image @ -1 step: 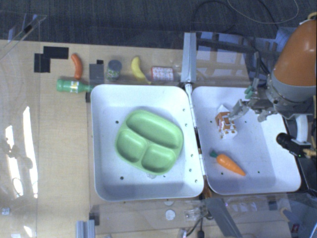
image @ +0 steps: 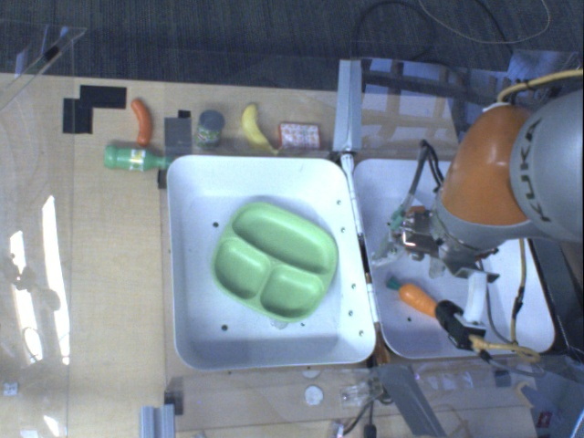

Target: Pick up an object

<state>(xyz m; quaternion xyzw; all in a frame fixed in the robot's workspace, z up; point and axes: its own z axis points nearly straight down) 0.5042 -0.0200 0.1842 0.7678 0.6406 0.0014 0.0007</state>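
Note:
An orange carrot [image: 419,298] with a green tip lies in the right white bin [image: 370,210], near its front. My gripper [image: 409,238] hangs over the middle of that bin, just behind and slightly left of the carrot, under the grey and orange wrist. Nothing shows in its grasp. The arm covers the right part of this bin.
The left white bin [image: 192,336] holds a green divided plate [image: 274,259]. Along the bench behind it lie a green bottle [image: 130,159], an orange sausage-shaped toy [image: 140,121], a dark can [image: 211,128], a banana [image: 255,126] and a red-and-white packet [image: 298,135]. A metal post [image: 345,108] stands between the bins.

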